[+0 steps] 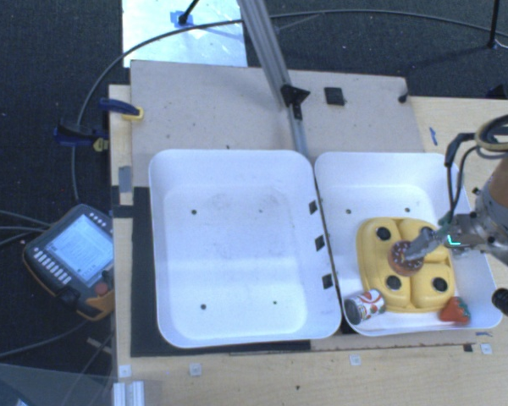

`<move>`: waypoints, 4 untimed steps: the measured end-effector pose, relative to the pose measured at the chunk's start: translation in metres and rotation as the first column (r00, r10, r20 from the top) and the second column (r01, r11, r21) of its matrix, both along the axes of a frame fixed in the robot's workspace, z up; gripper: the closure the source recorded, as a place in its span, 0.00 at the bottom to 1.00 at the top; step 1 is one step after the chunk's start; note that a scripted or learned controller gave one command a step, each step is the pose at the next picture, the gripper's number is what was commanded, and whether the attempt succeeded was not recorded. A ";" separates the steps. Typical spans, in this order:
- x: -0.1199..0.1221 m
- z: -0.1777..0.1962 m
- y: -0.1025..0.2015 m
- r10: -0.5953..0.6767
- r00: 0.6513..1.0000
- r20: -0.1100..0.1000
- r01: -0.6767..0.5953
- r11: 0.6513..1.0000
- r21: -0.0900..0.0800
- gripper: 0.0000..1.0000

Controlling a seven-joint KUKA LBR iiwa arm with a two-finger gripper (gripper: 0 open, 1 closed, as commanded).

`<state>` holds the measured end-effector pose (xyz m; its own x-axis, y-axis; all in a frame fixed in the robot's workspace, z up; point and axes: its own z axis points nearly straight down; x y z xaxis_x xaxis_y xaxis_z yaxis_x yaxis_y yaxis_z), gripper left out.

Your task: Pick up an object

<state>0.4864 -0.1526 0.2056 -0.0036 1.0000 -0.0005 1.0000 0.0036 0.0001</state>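
In the right bin (364, 184) lies a yellow tray-shaped toy (381, 273) with round hollows. A small brown ring-like object (404, 257) rests on its middle. My gripper (416, 248) reaches in from the right and sits right at this brown object, on top of the yellow toy. A small can with red and white markings (363, 306) lies at the bin's front edge. A red strawberry-like toy (455, 311) sits in the front right corner.
The left bin (229, 244) stands beside the right one, its wall touching it at the middle. A metal pole (267, 49) slants across the back of the bench. A handheld control pendant (72, 256) lies off the bench at left.
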 end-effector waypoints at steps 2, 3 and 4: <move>0.003 -0.042 0.003 -0.002 1.000 -0.001 0.002 1.000 0.001 0.00; 0.010 -0.084 0.006 0.007 1.000 0.011 -0.007 1.000 0.006 0.00; 0.018 -0.101 0.019 0.015 1.000 0.014 -0.015 1.000 0.026 0.00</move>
<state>0.5042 -0.1341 0.1047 -0.0187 0.9995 0.0259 0.9997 0.0183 0.0146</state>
